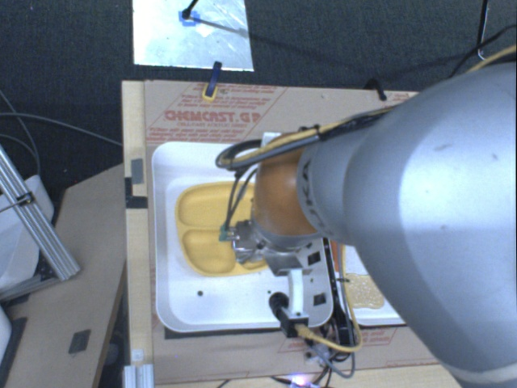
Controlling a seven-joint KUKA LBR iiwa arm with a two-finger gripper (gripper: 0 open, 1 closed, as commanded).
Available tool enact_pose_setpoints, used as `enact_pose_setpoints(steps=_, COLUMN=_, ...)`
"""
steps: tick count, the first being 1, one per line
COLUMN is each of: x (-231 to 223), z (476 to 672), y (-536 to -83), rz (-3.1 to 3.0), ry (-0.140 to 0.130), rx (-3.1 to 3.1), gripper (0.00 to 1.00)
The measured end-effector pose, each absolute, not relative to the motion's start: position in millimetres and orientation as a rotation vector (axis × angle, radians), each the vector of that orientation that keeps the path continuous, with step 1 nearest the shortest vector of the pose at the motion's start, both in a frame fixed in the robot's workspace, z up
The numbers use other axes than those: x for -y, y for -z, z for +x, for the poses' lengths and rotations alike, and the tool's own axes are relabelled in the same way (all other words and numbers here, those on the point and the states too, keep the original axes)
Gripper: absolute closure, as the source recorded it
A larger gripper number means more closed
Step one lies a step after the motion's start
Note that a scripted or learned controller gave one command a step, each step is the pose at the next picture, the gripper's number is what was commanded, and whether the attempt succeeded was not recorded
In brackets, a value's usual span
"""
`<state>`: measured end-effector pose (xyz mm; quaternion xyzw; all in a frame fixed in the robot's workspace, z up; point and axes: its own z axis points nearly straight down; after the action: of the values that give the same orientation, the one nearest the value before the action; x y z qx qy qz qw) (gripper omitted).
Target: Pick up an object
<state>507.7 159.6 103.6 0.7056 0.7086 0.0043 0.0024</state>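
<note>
The yellow divided plate lies in the left white bin, partly beneath the arm's wrist; the claw's state cannot be told.

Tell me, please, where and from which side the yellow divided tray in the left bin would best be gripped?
Probably the raised outer rim of the yellow divided tray on its left side, approached from above. The tray lies flat in the left bin, so only its thin rim offers an edge for two fingers. Its right part is hidden under the arm, and the left rim is exposed, with bare bin floor beside it.
</note>
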Motion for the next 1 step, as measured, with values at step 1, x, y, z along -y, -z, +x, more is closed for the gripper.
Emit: enact_pose_setpoints(steps=1, x=-140.5, z=601.2, y=-94.7, rz=2.222, ry=0.015, rx=-2.228, gripper=1.0)
